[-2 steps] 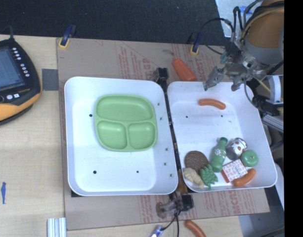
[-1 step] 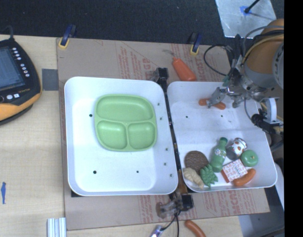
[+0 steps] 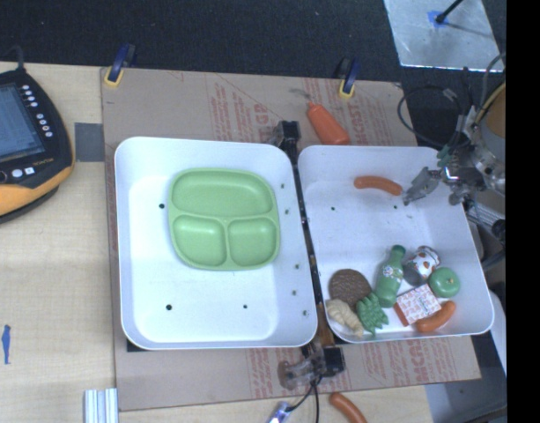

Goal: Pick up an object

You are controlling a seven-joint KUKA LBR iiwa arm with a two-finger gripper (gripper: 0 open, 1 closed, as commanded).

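The right bin point(image 3: 340, 236) holds a small orange sausage point(image 3: 378, 183) near its far edge. Crowded in its near right corner are a green bottle point(image 3: 391, 274), a brown round cookie point(image 3: 349, 285), a green apple point(image 3: 445, 281), a red-and-white packet point(image 3: 417, 305), an orange hot dog point(image 3: 435, 318), a green leafy piece point(image 3: 372, 311), a beige piece point(image 3: 343, 314) and a brown-and-white ball point(image 3: 425, 260). My gripper point(image 3: 435, 189) hovers over the bin's far right edge, just right of the sausage. It is open, with nothing between its fingers.
The left bin point(image 3: 146, 263) carries a green divided plate point(image 3: 224, 217). An orange carrot point(image 3: 327, 124) lies outside behind the bins, and another orange piece point(image 3: 349, 405) lies in front. A teach pendant point(image 3: 23, 144) rests at the far left.
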